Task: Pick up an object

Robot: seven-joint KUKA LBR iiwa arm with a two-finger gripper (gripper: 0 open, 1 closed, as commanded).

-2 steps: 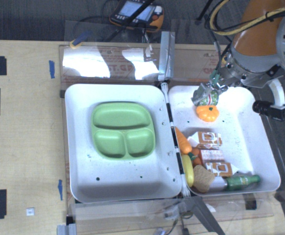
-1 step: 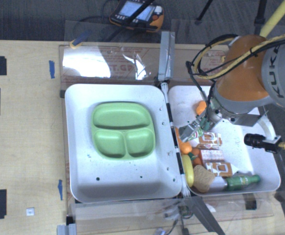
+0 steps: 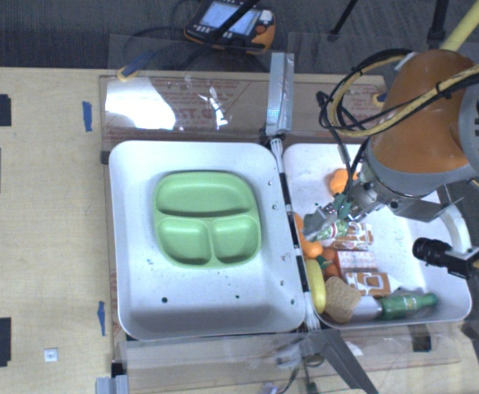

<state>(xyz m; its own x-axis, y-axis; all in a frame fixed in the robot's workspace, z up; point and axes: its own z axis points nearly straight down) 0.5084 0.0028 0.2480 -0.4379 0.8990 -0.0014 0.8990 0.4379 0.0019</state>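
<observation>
Nearest the camera, along the front wall of the right bin (image 3: 457,306), lie one green bottle (image 3: 406,304) on its side, one tan rounded piece (image 3: 343,299) and one yellow banana-like piece (image 3: 315,284) set against the divider. Behind them sit two white cartons with orange print (image 3: 362,273), one behind the other, touching. Small orange pieces are scattered by the divider: one (image 3: 338,180) toward the back of the bin, another (image 3: 311,248) near the middle, and a reddish one (image 3: 330,257) just beside it; I cannot count them more surely, since they overlap.

Two white bins stand side by side on the bench (image 3: 42,220). One light green tray (image 3: 208,217) with three compartments, one long and two small, lies in the left bin (image 3: 132,245).

One grey arm with an orange band (image 3: 424,109) reaches over the right bin. Its hand (image 3: 344,212) is low among the objects, between the back orange piece and the upper carton, and appears to touch that carton's top edge. Whether the hand is apart or together I cannot tell; glare and clutter hide it, and nothing is plainly seen clamped in it.
</observation>
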